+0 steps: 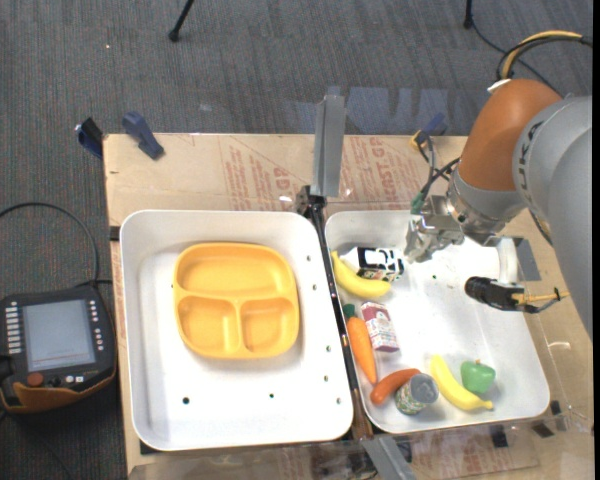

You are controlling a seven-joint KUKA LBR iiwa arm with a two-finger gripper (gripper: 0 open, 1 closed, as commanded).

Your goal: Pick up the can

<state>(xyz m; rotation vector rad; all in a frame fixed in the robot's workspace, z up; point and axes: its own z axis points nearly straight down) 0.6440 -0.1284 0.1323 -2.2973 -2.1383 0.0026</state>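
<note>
Camera view, looking down at a slant: the can (416,395) sits at the near edge of the right bin (450,318), its greyish top facing up. It touches a short orange carrot (392,385) on its left and lies just beside a banana (458,386) on its right. A green pepper (477,376) rests against the far side of that banana. Further up the bin's left side a longer carrot (361,348) lies along the wall, with a small red-and-white carton (381,328) just beside it. Above those a second banana (360,280) curves next to a black-and-white object (380,261) that is too small for me to identify. The left bin (150,368) holds one thing, a yellow divided plate (238,300), sitting flat in its middle with nothing in its three compartments. My gripper (420,243) hangs over the far part of the right bin, near the black-and-white object and the second banana. It is well apart from the can, which lies towards the opposite, near end of the bin. I cannot tell whether my gripper is open or closed, and I see nothing held in it.
</note>
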